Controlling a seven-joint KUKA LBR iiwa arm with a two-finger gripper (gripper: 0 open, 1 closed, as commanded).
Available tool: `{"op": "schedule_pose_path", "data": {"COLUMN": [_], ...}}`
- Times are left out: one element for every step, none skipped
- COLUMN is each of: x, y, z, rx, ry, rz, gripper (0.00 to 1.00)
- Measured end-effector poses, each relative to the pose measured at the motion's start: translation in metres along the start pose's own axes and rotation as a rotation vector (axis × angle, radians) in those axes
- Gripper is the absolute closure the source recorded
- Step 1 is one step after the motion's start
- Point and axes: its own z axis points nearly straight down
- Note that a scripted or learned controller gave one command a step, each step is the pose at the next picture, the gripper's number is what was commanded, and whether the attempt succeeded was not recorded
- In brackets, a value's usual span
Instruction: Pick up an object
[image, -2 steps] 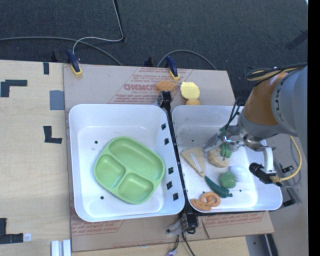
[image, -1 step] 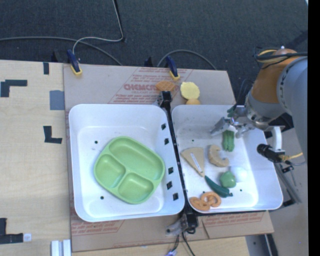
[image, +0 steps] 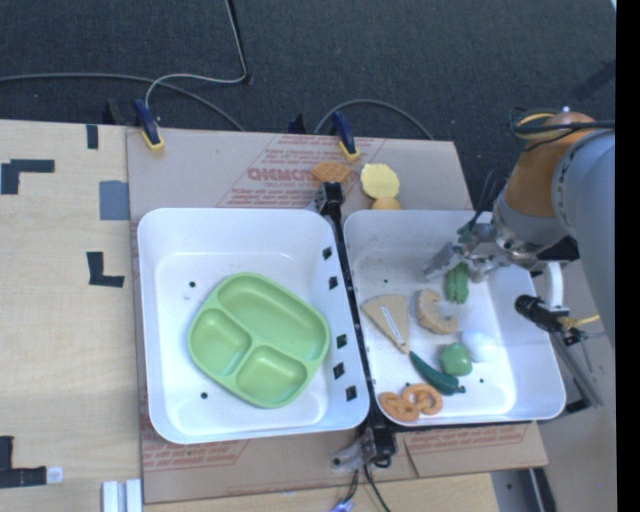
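Camera view: gripper (image: 462, 262) lowered into right bin (image: 520, 400) near its far edge, fingers closed around a small green object (image: 457, 285) (upright, dark green). Nearer the front edge: cheese wedge (image: 390, 318), tan piece (image: 434, 314), green pepper (image: 445, 366), pretzel (image: 412, 402). Left bin (image: 165, 400) carrying a green divided plate (image: 259, 339).

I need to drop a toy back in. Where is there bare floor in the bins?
Right bin: bare along its far wall, left of the tool. Its near half is crowded: wedge, pretzel. Left bin: strips around the green tray.
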Motion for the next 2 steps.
{"op": "schedule_pose_path", "data": {"x": [0.0,0.075], "y": [0.001,0.023], "z": [-0.01,-0.004], "rx": [-0.004,0.003], "ry": [-0.004,0.003], "rz": [-0.002,-0.001], "gripper": [1.0,1.0]}}
